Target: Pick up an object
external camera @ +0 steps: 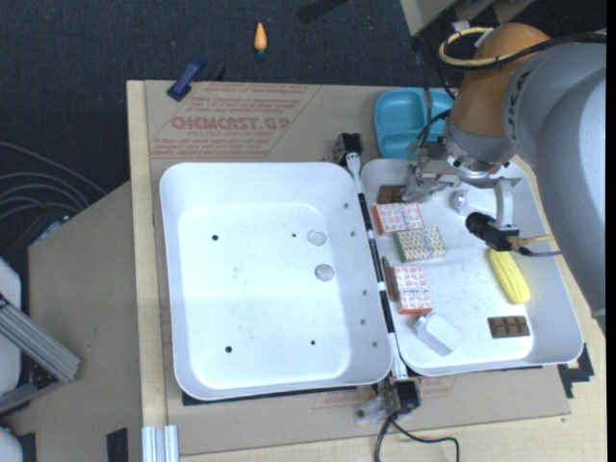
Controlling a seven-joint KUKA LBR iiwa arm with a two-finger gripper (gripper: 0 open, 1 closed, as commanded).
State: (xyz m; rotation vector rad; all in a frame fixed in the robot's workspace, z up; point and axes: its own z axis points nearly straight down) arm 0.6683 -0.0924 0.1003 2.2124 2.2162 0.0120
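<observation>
Yellow corn cob (508, 275), patterned boxes (398, 218), brown block (508, 327), lying in right bin (558, 346)

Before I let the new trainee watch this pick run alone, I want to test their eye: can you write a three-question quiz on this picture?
1. True or false: the yellow corn cob lies in the left bin.
2. Which thing lies nearest the front rim of the right bin?
A. the brown chocolate piece
B. the blue dish
C. the corn cob
3. Fill in: the gripper hangs over the ____ corner of the right bin, above the patterned boxes.

Key
1. False: it lies in the right bin, near the right side.
2. A
3. far left
</observation>
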